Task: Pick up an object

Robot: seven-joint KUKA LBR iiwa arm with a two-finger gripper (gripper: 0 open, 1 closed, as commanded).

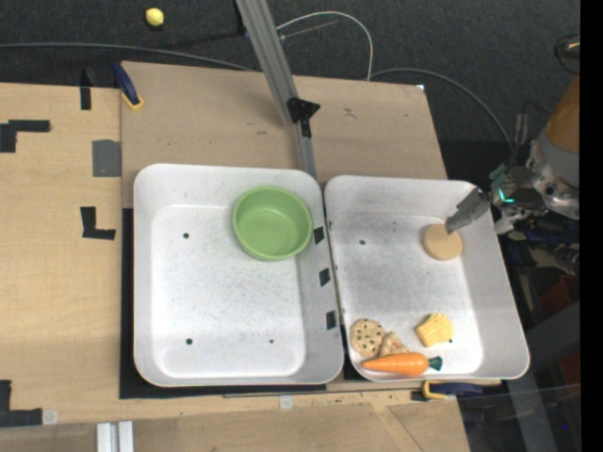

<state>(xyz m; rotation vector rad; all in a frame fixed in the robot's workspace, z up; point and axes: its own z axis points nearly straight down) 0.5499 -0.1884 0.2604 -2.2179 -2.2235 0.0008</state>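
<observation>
A round tan piece (442, 242) lay in the right bin (396, 205), near that bin's right wall and toward its far half. The gripper (468, 213) stood just beside it at a slant, its dark tip at or just above the piece's upper right edge; contact could not be confirmed, and nothing was seen between its fingers. Whether the jaws were apart or together could not be told. At the near end of the same bin lay a speckled cookie (366, 335), a yellow wedge (434, 329) and an orange carrot (401, 364), the carrot against the near wall. In the left bin (170, 252) a green bowl (272, 222) sat upright toward the far right corner. A yellow ball (154, 16) lay on the dark floor, well apart from the bench.
</observation>
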